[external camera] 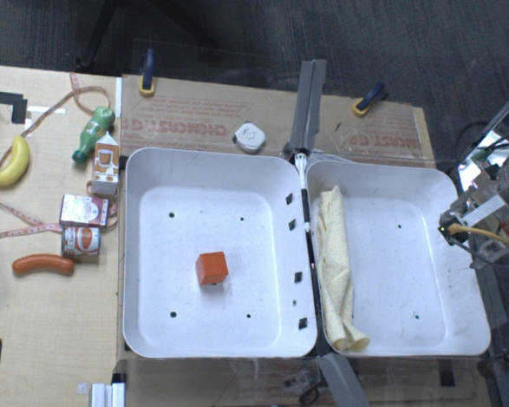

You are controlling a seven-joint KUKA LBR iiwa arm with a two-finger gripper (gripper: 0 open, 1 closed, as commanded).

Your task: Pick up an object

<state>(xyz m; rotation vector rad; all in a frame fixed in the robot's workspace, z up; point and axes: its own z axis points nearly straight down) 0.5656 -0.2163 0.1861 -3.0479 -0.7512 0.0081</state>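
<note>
Two shallow white bins sit side by side on a surface. An orange-red cube [212,267] lies alone near the middle of the left bin [142,321]. In the right bin [454,334], a cream cloth [336,278] lies bunched lengthwise along the left wall.

The robot arm [498,202] reaches in from the right, with its end over the right bin's right rim, well apart from the cube. Whether the jaws are open or closed cannot be told.

Behind the bins lies brown cardboard [199,120] with upside-down red print that seems to read "CHEMCAST". A round white tape measure [249,137] rests on it.

Left of the bins are a banana [9,164], a green bottle [94,132], a small carton [106,166] and a can [81,242]. Their labels are too small to read.
</note>
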